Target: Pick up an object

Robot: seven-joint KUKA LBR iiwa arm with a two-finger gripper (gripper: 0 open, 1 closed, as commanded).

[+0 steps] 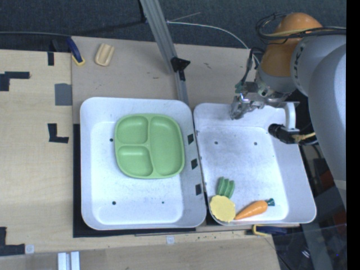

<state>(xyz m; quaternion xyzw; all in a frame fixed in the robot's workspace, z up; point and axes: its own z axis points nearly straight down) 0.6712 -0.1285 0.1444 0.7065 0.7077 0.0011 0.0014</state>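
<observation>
My gripper [238,111] hangs over the far edge of the right bin [247,151], with nothing visible between its fingers. At that bin's near edge lie a toy carrot [251,208], a yellow round piece [223,208] and a small green ridged piece [225,187], all well away from the gripper. A green divided plate [149,145] rests in the left bin [95,167].
A slanted metal pole [163,32] rises behind the bins. A tan block [104,54] and a blue-and-yellow item [75,50] lie on the bench at the far left. Black tape marks dot the bench's left side.
</observation>
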